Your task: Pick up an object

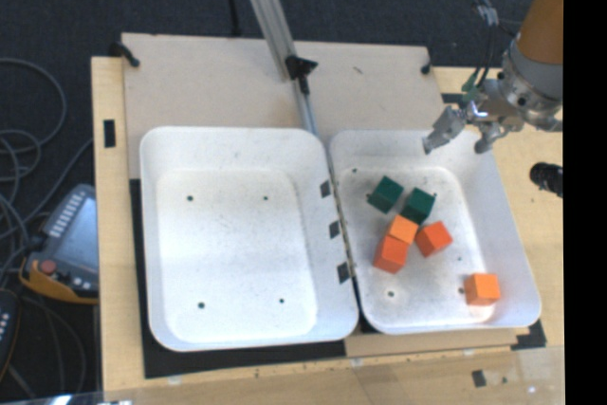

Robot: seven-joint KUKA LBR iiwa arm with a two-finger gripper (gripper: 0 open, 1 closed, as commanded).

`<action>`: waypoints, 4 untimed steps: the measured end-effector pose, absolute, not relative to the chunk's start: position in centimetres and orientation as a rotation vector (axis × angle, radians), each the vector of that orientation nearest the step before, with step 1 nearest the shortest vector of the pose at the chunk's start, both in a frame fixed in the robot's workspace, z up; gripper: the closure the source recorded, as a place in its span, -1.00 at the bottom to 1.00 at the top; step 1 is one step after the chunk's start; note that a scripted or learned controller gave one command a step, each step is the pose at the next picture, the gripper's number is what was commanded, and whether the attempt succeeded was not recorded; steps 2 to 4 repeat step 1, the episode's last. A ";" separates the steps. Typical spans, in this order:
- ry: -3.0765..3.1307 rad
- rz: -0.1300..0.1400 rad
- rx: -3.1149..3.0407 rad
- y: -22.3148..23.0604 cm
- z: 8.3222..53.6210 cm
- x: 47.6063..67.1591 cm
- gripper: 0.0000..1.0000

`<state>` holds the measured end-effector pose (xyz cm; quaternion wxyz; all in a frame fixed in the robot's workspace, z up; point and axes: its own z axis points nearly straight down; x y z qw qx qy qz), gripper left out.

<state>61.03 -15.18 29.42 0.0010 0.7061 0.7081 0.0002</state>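
The gripper hangs over the top edge of the right bin, up near the far side. Its two fingers are spread apart, and nothing is between them. So no block has been picked up yet. This looks like the step where the arm gets ready to go down for one.

All the blocks sit in the right bin. There are two green blocks: one green block and a second green block just beside it. There are four orange blocks. One orange block rests against another orange block. A third orange block is just beside them. The fourth orange block sits alone near the bin's lower right corner, apart from the others.

The left bin has no blocks in it.

Next, I think the gripper must move over one block and come down with a finger on each side. The lone block looks easiest, since nothing crowds it. The ones in the bunch are close together, so a finger may bump a neighbor.
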 end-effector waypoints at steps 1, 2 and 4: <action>2.225 0.003 2.212 -15.2 30.6 61.1 1.00; 2.225 0.003 2.212 -15.2 30.6 61.1 1.00; 2.225 0.003 2.212 -15.2 30.6 61.1 1.00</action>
